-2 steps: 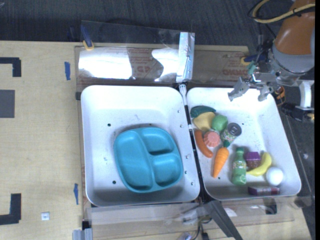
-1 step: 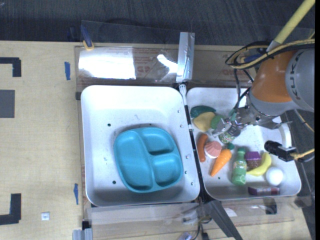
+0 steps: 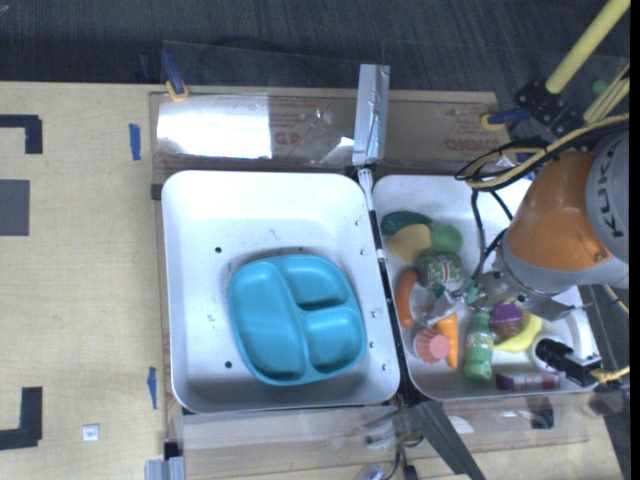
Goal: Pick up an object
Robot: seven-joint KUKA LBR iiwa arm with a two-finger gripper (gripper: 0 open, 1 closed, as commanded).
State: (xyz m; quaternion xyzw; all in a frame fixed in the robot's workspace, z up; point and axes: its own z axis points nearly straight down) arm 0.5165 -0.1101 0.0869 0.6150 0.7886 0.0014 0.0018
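Right bin (image 3: 455, 190): tool (image 3: 478, 298) among toys (image 3: 440, 268).

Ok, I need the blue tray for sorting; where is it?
The blue tray lies in the left bin, toward its near edge, apart from the toys in the right bin.

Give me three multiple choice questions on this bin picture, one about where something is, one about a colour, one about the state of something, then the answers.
1. Where does the divided tray lie?
A. in the left bin
B. in the right bin
C. on the wooden bench

2. What colour is that tray?
A. red
B. blue
C. black

3. How does the tray sit?
A. open side up
B. flipped over
C. on its edge

Answers:
1 A, it rests in the left bin, while the small toys fill the right bin.
2 B, it is light blue all over.
3 A, its three compartments face up.
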